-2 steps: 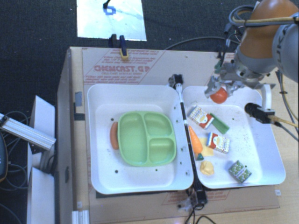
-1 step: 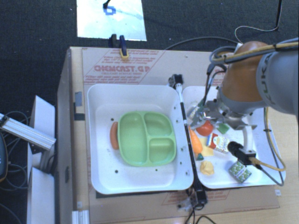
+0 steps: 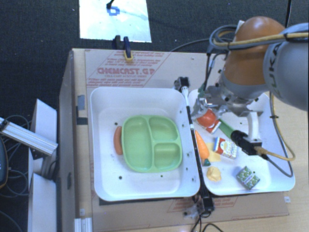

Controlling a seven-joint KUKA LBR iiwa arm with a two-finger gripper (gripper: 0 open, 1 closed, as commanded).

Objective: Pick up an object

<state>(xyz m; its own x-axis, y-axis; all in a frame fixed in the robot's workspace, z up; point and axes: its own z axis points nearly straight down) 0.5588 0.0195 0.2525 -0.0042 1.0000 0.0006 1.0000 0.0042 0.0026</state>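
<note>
We see the arm (image 3: 270, 57) reaching in from the right, its orange band over the upper part of the right bin (image 3: 282, 175). The gripper (image 3: 208, 111) sits low by the bin's upper left corner, right above a red object (image 3: 208, 121). Whether it grips anything we cannot tell; the wrist hides that part.

Right bin contents: the red object touches a green stick-shaped item (image 3: 226, 128) running down-right. Below lie an orange carrot (image 3: 202, 148) along the divider, a small red-and-white carton (image 3: 226, 147), a yellow lump (image 3: 214, 173) and a green-patterned packet (image 3: 247, 177) near the lower right corner. A black cable fitting (image 3: 246, 142) with a yellow lead lies across the bin, just beside the carton.

Left bin (image 3: 104, 124): a light green compartment tray (image 3: 150, 143) lies in the middle, with an orange sausage-shaped piece (image 3: 118, 139) touching its left edge.

Both bins rest on a cardboard sheet (image 3: 130, 69) printed with red lettering, held by a clamp (image 3: 126, 47) at its top edge. The floor is dark carpet (image 3: 34, 37), with a pale sheet (image 3: 113, 13) lying on it beyond the bench.
</note>
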